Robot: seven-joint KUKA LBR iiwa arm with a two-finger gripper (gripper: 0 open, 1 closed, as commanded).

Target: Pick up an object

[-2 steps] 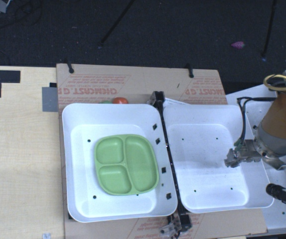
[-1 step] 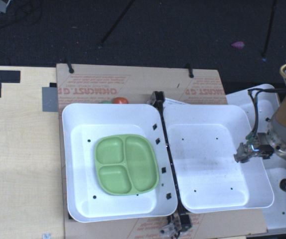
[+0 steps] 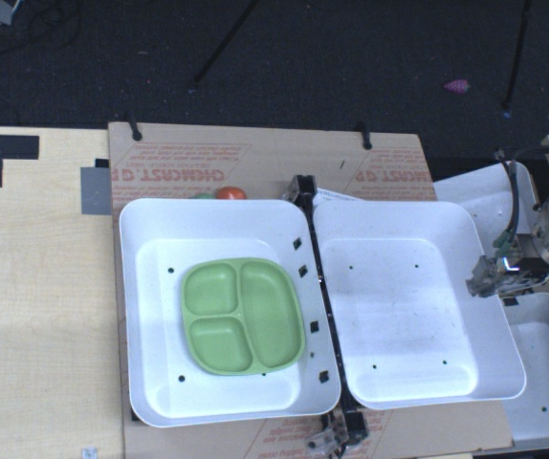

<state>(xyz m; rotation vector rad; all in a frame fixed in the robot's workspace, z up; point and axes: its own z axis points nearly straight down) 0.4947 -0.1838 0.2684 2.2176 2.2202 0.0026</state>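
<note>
Gripper [image 3: 504,275] parked at right bin's [image 3: 490,371] outer rim w/ nothing visibly held, opening unreadable, well apart from green divided plate [image 3: 243,316] lying flat mid left bin [image 3: 150,390], prob. staged clear before reaching across.

Gripper [image 3: 493,280] at the view's right edge, low and small, wrist cabling looped above it

Even overhead light, soft shadows; white bins [image 3: 150,256] v. bright; bkgd dim, slightly soft.
</note>
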